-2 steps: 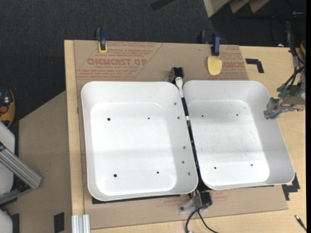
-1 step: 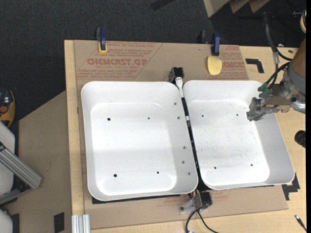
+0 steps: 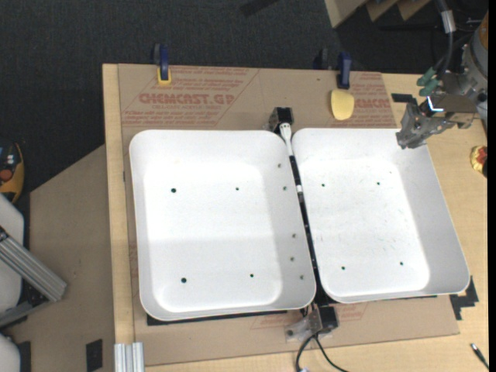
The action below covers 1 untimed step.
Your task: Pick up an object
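Note:
A small pale yellow object (image 3: 342,104) lies on the brown board just behind the far edge of the right bin (image 3: 434,208). My gripper (image 3: 412,134) hangs over the far right corner of that bin, to the right of the yellow object and apart from it. I see nothing held under the gripper. The left bin (image 3: 147,208) sits beside the right one, their inner rims touching along the middle.
Two blue clamps (image 3: 161,56) (image 3: 344,67) pin the board's far edge. A black bracket (image 3: 280,118) sits at the far end of the seam between the bins, and another with cables (image 3: 322,320) at the near end. Wooden bench surface (image 3: 473,208) runs along the right.

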Each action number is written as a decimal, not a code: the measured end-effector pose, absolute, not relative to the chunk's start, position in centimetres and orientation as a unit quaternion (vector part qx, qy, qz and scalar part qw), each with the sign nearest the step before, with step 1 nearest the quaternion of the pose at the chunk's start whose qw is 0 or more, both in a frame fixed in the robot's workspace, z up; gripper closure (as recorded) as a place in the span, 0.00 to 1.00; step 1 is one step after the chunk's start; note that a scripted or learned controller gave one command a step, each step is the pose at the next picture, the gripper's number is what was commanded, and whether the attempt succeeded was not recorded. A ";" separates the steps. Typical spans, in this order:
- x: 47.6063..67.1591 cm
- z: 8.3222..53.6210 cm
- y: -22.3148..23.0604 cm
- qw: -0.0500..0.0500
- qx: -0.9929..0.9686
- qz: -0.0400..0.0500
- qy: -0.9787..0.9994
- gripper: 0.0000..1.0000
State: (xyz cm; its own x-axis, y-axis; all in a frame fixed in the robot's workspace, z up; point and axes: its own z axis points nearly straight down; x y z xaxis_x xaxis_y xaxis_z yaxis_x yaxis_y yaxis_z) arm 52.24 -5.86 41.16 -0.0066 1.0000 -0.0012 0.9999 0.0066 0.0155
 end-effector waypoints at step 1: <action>56.8 30.5 -0.9 -0.004 0.705 -0.002 0.709 1.00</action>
State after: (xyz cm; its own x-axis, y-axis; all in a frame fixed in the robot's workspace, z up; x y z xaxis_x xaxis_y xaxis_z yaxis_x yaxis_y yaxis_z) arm 56.78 -0.90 30.52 -0.0060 1.0000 0.0016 0.9999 0.0060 -0.0084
